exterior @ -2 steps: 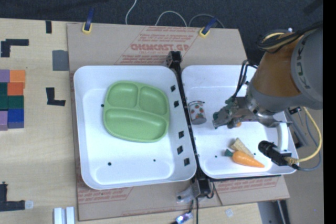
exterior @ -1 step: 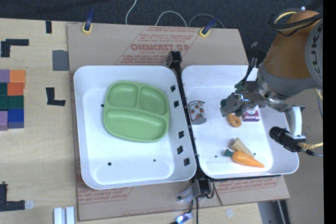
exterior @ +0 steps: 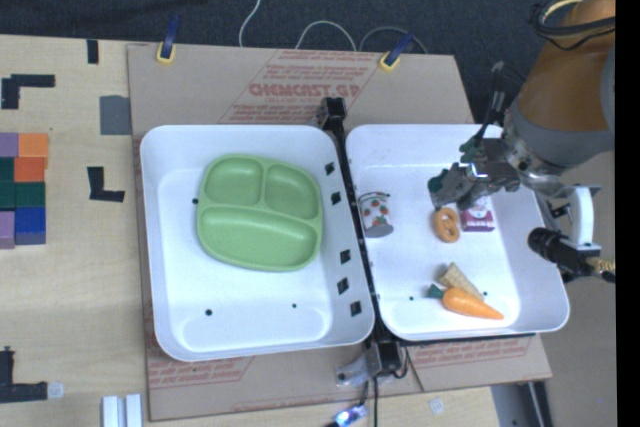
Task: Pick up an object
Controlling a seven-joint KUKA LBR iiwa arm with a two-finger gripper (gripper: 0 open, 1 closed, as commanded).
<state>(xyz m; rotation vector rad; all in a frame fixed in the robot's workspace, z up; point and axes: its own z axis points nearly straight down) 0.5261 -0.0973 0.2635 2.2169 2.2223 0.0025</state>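
In the right bin [exterior: 400, 145] lie several small objects: a clear wrapped item with red marks [exterior: 376, 213], an orange-brown oval piece [exterior: 446, 224], a purple and white packet [exterior: 478, 218], and an orange carrot toy [exterior: 468, 302] next to a tan wedge [exterior: 455, 275]. My gripper [exterior: 462, 187] hangs over the middle of this bin, just above the oval piece and the packet. Nothing shows between its fingers.
The left bin [exterior: 170, 215] holds a green divided plate [exterior: 261, 212]. A black divider [exterior: 345, 205] runs between the bins. Coloured blocks [exterior: 24, 190] sit at the far left of the bench. The arm's orange and grey body [exterior: 565, 105] fills the right side.
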